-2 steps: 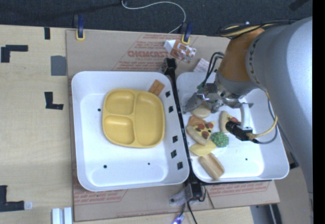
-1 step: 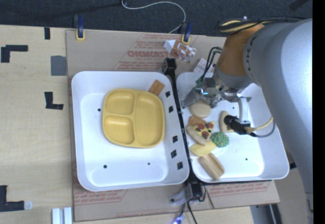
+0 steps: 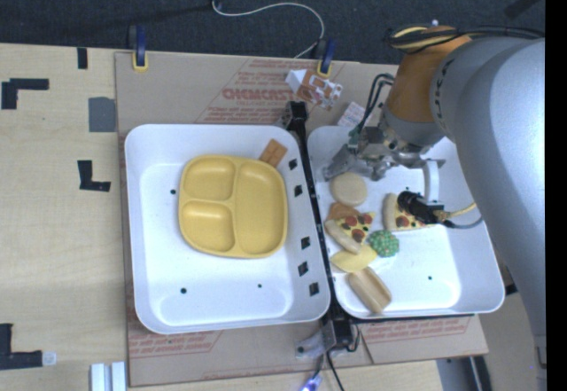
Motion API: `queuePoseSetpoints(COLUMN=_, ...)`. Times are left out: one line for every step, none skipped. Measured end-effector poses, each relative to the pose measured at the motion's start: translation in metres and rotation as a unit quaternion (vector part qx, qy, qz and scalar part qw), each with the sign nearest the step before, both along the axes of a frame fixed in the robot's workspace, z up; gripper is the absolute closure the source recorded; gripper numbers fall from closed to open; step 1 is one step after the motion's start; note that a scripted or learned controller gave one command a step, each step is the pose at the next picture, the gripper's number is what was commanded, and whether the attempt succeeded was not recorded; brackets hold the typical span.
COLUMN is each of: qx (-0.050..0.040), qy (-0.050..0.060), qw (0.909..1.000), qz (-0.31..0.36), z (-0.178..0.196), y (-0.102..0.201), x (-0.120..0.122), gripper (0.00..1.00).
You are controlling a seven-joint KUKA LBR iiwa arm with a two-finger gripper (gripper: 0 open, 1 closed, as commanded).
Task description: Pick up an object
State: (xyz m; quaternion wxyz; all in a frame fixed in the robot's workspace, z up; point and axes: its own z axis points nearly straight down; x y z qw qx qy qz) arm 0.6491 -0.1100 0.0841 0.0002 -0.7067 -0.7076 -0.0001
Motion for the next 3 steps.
queuePoseSetpoints(qx=-0.0006, qy=0.001, qw=1.0000, qz=-0.001, z=0.001, y=0.009, x=-0.033, gripper=0.00)
queuePoseSetpoints(qx=0.0000, qy=0.000, qw=1.0000, qz=0.000, z=0.000, y=0.014, x=-0.003, gripper=0.00)
queuePoseSetpoints(qx=-0.0003, qy=0.000, qw=1.0000, qz=0.000, z=0.000, y=-0.002, x=-0.005, gripper=0.00)
